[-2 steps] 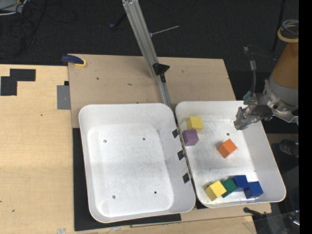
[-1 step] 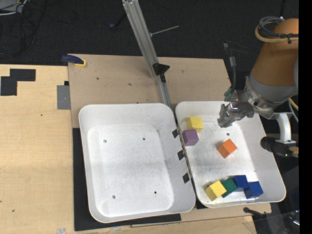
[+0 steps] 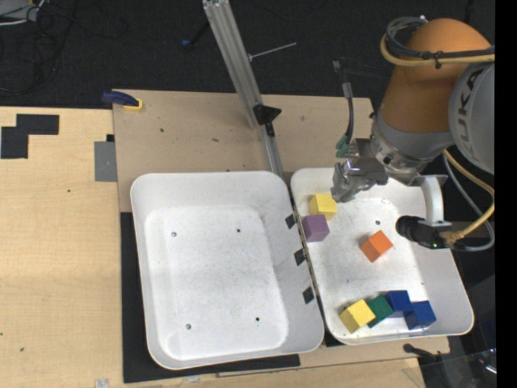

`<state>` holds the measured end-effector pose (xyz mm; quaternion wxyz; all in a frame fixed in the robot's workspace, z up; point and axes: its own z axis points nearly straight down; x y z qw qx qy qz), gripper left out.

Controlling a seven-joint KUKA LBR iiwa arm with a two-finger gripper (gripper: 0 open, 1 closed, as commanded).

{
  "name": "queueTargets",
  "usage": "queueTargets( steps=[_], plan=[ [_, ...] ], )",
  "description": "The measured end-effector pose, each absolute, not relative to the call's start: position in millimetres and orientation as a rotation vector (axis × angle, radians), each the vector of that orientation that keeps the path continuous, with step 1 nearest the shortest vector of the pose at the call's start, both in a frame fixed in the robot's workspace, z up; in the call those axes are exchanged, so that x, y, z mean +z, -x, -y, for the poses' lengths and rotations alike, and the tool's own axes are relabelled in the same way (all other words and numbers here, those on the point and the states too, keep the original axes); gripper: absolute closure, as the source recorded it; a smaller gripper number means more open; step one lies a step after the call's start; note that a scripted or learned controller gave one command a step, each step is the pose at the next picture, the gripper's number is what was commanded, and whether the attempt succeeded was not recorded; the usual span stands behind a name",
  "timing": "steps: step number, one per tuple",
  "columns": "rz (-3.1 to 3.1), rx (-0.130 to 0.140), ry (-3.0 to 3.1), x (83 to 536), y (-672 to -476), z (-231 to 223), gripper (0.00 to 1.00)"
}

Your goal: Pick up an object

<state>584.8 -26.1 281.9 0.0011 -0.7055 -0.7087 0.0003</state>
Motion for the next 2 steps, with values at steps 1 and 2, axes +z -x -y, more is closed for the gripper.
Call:
queueTargets(
  steps=[1, 2],
  plan=[
    [2.224, 0.001, 2.216, 277, -593.2, -21, 1.0],
    [2.224, 0.003, 2.216, 261, -610.9, -59, 1.0]
  ],
)
